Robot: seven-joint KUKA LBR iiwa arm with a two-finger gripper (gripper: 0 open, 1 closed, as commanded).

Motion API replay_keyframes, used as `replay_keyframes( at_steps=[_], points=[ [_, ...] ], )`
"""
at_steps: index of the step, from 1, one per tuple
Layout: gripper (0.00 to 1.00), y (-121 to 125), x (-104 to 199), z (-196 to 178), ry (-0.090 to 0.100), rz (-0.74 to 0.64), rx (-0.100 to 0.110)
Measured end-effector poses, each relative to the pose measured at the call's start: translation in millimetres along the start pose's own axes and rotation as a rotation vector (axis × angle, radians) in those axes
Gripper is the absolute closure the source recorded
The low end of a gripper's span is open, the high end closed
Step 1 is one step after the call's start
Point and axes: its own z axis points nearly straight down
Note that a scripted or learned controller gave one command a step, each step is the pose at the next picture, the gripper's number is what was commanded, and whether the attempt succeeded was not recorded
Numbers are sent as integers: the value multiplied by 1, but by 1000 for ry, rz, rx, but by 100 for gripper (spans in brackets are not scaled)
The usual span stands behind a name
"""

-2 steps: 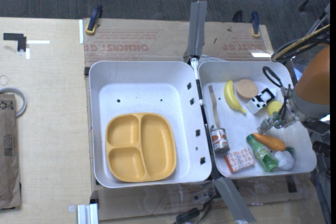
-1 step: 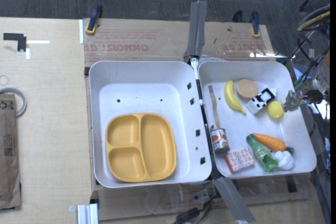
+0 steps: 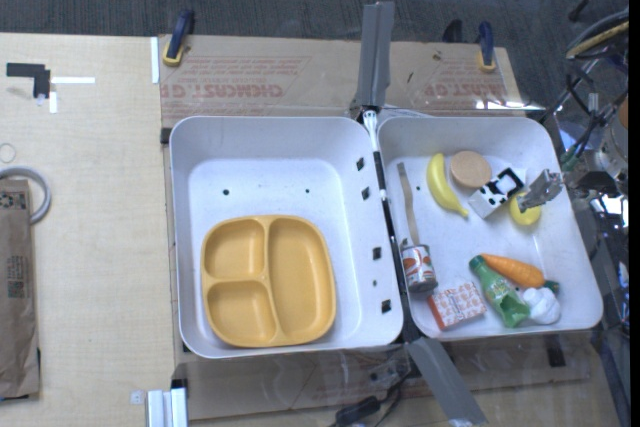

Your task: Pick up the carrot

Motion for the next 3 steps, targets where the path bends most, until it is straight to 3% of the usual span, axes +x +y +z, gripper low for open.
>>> replay_keyframes(
  at_steps=[1,2,3],
  points=[
    [0,-39,22,33,2,-66,2],
    [0,-65,31,91,2,-364,-1],
    [100,-65,30,82,0,-362,-3]
  ],
)
